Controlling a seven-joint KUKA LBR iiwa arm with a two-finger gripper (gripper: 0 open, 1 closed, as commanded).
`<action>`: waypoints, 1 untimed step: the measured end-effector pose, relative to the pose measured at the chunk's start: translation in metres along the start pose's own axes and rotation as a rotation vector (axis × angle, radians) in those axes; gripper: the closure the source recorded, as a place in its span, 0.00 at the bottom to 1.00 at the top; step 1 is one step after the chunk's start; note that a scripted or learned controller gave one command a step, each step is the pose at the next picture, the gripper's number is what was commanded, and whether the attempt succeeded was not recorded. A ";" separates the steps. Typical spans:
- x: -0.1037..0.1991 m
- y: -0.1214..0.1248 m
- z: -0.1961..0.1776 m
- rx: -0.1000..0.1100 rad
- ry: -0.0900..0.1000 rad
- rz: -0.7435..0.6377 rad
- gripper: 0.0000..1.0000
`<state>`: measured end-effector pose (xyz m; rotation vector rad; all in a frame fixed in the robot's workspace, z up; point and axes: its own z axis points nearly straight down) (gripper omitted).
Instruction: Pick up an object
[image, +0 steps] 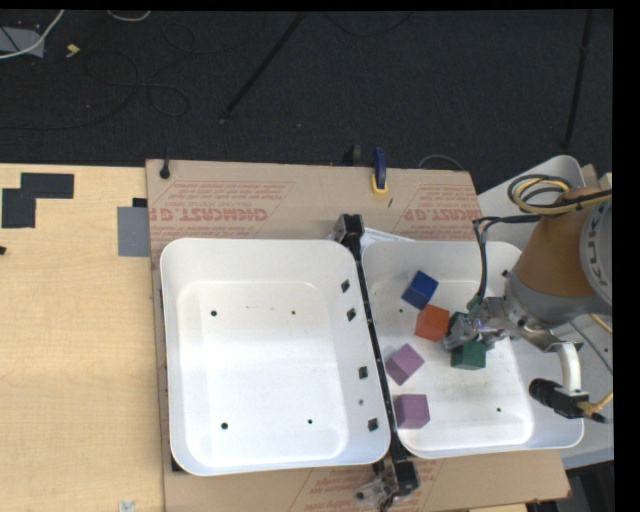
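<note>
— So, from the camera above the surface (70, 340), what lies where?

— 2 shallow white bins sit side by side on a cardboard sheet (260, 205). The left bin (180, 262) and the right bin (560, 435) meet along a dark divider with clips.

— And the right one?

— 5 blocks. A blue block (421, 289) sits toward the far side, tilted. Just beside it, nearer the camera, lies an orange block (432, 323). A purple block (404, 363) rests close to the divider, and a second purple block (411, 410) lies near it, closer to the near rim. A green block (468, 355) sits just right of the orange one.

— Where is the arm?

— It reaches in from the right (grey body, orange band above the wrist). The pincer (467, 335) is down low in the right bin, directly over the green block and touching or nearly touching the orange one's right side.

— Is it grasping the green block?

— I cannot tell. The metal parts overlap the block's top, so whether it is clenched or released stays unclear. The green block appears to rest on the bin floor.
</note>
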<state>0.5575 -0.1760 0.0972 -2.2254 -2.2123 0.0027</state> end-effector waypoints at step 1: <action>0.130 0.007 -0.096 -0.009 0.004 -0.020 1.00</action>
